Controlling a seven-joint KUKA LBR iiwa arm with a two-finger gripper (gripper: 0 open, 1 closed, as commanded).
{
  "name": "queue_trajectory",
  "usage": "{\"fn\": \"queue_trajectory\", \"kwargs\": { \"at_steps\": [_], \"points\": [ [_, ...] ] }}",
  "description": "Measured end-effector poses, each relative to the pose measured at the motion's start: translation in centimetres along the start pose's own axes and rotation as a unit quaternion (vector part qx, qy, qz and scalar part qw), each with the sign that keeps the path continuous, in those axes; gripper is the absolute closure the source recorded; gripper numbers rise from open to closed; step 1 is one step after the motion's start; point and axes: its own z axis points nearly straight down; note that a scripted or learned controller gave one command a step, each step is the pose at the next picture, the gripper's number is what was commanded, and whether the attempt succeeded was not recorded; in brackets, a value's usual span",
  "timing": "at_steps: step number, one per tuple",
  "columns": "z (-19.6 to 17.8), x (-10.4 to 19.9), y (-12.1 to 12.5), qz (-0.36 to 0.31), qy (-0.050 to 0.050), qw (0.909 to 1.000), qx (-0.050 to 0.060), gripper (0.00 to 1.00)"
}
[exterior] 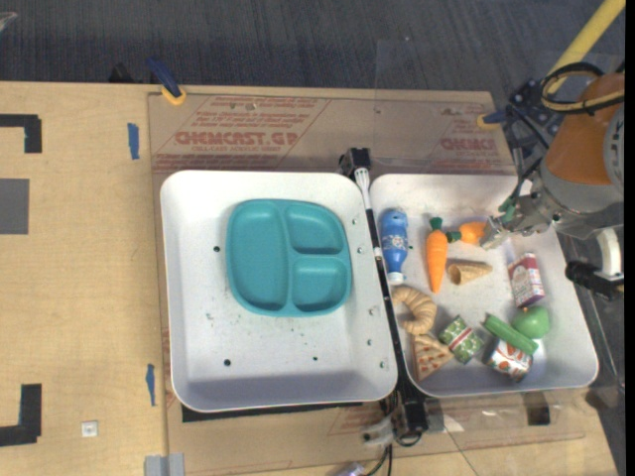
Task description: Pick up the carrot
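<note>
The carrot point(437, 257) is orange with a small green top and lies upright in the picture in the upper left part of the right bin point(580, 360). A shorter orange piece with a green end point(469, 233) lies just to its right. My gripper point(508, 220) hangs low over the bin's upper right part, to the right of that short orange piece and well apart from the carrot. The grey arm with its orange band point(580, 152) reaches in behind it from the right.
Around the carrot lie a blue bottle point(394, 241), a tan cone point(467, 271), a pastry point(418, 306), a waffle slice point(428, 351), small cans point(459, 338), a red-white packet point(526, 281) and a green ball point(536, 322). The left bin point(189, 345) holds a teal divided plate point(290, 256).
</note>
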Motion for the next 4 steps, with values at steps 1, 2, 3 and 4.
{"fn": "queue_trajectory", "kwargs": {
  "at_steps": [1, 2, 3, 4],
  "points": [
    [1.0, 7.3, -8.3, 0.024, 0.004, 0.9997, 0.004, 1.00],
    [1.1, 7.2, -8.2, 0.025, 0.003, 0.9997, 0.002, 0.00],
    [-8.8, 11.9, -1.8, 0.057, 0.005, 0.9984, 0.003, 0.00],
    [-1.0, 7.8, -1.0, 0.218, 0.007, 0.9760, 0.000, 0.00]
  ]
}}
